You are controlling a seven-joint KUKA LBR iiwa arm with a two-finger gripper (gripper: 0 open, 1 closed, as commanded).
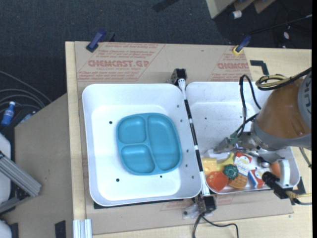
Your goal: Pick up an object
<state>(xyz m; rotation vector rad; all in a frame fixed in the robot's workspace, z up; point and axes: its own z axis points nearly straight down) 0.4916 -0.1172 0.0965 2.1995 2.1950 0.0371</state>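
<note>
The gripper hovers just above the toy pile in the right bin's near corner; this looks like the reaching step. Next, descend and pinch 1 toy.

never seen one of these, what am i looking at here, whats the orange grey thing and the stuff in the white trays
One camera looks down at a slant on a bench with two shallow white bins. The orange and grey thing is a robot arm reaching in from the right. Its gripper is low over the right bin, just above a pile of small toy foods in that bin's near corner. I cannot tell whether it holds anything. The left bin holds a blue divided plate. The job is to pick up an object.
</note>
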